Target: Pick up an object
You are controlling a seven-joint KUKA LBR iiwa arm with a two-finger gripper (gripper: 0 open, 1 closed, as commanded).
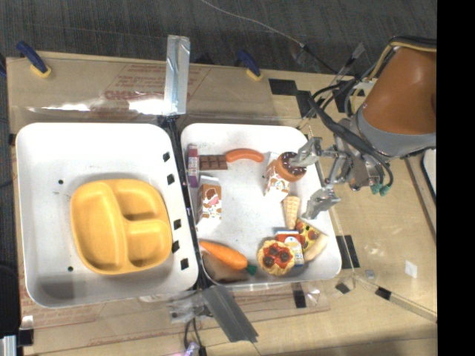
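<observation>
Two open, empty fingers of the gripper (315, 176) hovered at the right bin (245, 136), needing descent onto the doughnut (286, 167).

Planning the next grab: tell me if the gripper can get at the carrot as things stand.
Probably yes. The carrot lies uncovered along the right bin's near edge. The gripper sits at the bin's right side; the pizza toy lies beside the carrot, not over it.
</observation>
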